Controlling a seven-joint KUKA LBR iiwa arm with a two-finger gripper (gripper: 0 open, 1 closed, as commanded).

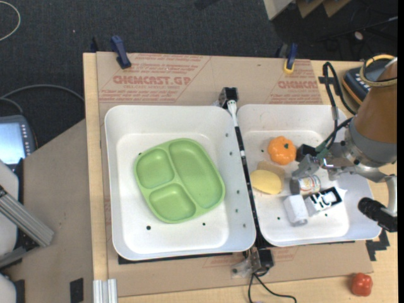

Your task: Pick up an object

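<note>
The right bin (278,232) holds an orange pumpkin-shaped toy (281,150), a pale yellow rounded object (266,182), a small white and grey cylinder (295,209) and a small jar with a red and white label (308,184). My gripper (314,180) hangs low over the middle right of this bin, right at the jar, with a black and white part (326,199) beside it. The grey and orange arm (375,125) reaches in from the right. Whether the jar is held is not visible.
The left bin (120,169) carries a green divided plate (179,180). A small red object (360,284) lies on the bench outside the bins at the front right. Blue clamps (120,50) sit on the bench's far edge.
</note>
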